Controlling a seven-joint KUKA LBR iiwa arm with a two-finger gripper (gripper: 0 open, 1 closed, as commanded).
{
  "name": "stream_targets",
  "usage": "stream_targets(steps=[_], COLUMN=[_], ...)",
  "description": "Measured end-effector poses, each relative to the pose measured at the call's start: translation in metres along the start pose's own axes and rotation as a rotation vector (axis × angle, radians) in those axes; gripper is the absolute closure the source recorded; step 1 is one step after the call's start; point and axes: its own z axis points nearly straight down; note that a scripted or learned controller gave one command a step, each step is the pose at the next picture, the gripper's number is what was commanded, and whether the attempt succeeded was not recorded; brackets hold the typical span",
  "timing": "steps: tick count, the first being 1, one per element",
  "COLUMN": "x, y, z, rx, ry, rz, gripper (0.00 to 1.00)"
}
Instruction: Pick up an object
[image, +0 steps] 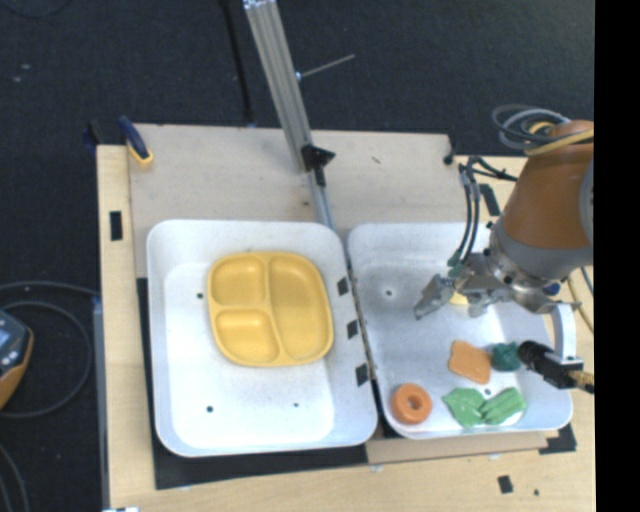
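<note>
Fingers hang spread apart, gripping nothing, over the middle of the right bin at frame right. Below them, along the bin's lower edge, lie an orange ring, an orange wedge, a green leafy piece and a dark teal piece. The left bin carries a yellow 3-compartment plate.
</note>
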Motion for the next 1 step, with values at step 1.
stream_targets(steps=[1], x=[-0.0043], y=[0.0090], z=[0.0562], rx=[0.003], ry=[-0.001], rz=[0.002], gripper=[0.00])
